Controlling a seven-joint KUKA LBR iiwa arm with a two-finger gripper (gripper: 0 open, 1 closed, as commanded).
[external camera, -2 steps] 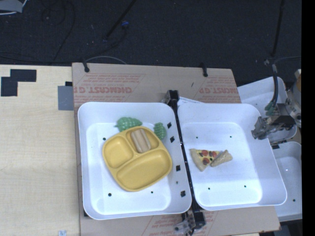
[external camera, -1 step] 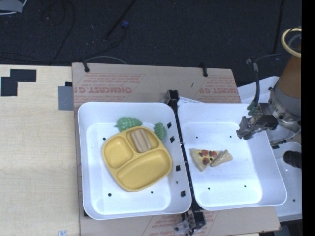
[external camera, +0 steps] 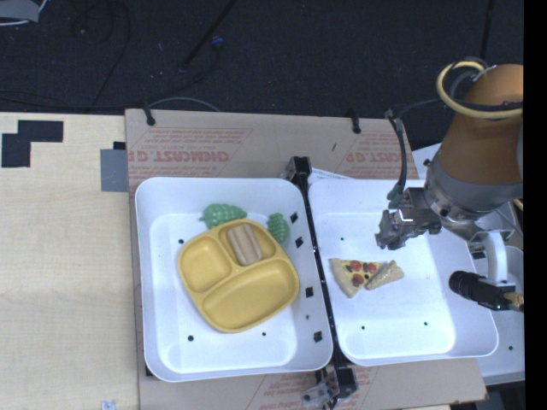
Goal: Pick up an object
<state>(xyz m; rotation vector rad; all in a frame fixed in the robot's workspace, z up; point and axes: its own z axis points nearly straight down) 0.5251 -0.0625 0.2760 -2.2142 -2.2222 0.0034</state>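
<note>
We see the end effector (external camera: 391, 232) just upper right of the pizza slice (external camera: 366, 274); can't tell if it's apart or together. The flat slice may slip our grasp.

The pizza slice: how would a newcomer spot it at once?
Of the two white bins, take the right bin. The pizza slice lies flat near its middle. It is a tan wedge with red topping, unlike the yellow plate and green pieces in the left bin.
</note>
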